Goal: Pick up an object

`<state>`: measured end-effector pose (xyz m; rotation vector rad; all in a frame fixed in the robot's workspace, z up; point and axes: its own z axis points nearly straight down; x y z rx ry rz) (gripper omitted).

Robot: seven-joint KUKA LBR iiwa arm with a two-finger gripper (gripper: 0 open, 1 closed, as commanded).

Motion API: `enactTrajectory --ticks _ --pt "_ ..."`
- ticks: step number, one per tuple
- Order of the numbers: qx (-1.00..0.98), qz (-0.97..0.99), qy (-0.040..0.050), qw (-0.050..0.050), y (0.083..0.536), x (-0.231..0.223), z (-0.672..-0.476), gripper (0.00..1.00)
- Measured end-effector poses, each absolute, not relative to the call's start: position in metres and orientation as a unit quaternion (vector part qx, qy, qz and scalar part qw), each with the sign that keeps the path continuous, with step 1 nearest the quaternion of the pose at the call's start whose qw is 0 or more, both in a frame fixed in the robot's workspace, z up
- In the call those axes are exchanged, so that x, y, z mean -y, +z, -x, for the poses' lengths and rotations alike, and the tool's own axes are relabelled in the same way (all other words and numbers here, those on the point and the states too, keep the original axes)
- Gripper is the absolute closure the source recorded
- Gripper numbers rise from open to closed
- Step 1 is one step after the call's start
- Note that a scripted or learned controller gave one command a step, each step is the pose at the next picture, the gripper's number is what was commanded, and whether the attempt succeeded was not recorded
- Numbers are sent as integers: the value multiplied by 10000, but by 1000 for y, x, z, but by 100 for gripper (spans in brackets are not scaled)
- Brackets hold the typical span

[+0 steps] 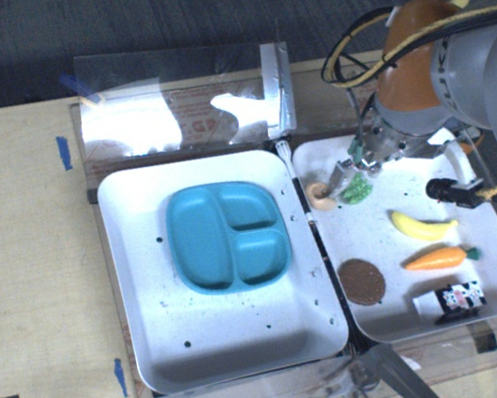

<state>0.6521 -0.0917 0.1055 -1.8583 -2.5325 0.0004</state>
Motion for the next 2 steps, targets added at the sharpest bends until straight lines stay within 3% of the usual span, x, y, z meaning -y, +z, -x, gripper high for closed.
enactTrajectory --ticks 1,2 --pt "8064 5913 20 34 110 92 -651 100" --pt "7855 6189 -16 -9 211 30 -661 100"
